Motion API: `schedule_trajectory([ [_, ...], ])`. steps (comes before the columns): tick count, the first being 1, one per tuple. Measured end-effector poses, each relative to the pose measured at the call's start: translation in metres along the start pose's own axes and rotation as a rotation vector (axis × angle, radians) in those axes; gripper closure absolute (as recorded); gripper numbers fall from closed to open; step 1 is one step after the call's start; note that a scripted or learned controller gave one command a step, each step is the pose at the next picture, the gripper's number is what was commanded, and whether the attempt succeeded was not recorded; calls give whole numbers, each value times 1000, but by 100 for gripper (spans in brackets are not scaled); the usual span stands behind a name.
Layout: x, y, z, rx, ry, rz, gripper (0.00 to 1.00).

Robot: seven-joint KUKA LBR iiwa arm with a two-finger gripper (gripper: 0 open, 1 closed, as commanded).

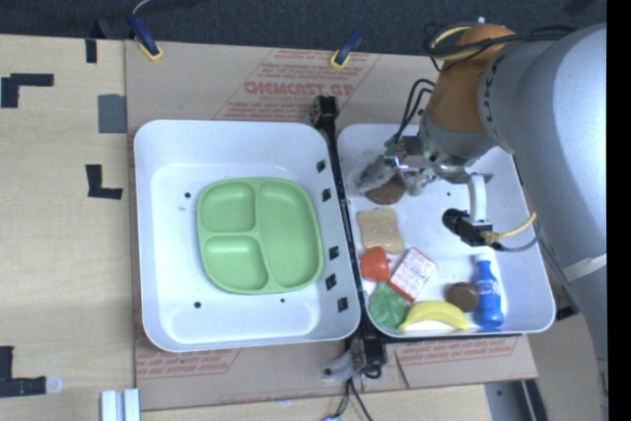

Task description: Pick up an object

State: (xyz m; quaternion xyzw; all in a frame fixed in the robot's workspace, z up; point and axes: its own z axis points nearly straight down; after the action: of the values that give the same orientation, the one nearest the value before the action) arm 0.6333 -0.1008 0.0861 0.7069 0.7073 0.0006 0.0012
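Two white bins point(158, 242) are set on cardboard point(286, 84); one green tray point(260, 234), one banana point(436, 315), one bottle point(486, 292). Gripper point(399, 175) state cannot be told.

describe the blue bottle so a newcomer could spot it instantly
Look in the right bin, the one crowded with toy food. Go to its near right corner: the blue bottle lies there, beside a brown item and the banana. It is the only blue thing, with a white label.
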Motion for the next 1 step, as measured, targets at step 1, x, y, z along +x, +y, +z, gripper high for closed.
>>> schedule_trajectory([
  [1, -2, 28, -1, 3, 1, -1, 0],
])
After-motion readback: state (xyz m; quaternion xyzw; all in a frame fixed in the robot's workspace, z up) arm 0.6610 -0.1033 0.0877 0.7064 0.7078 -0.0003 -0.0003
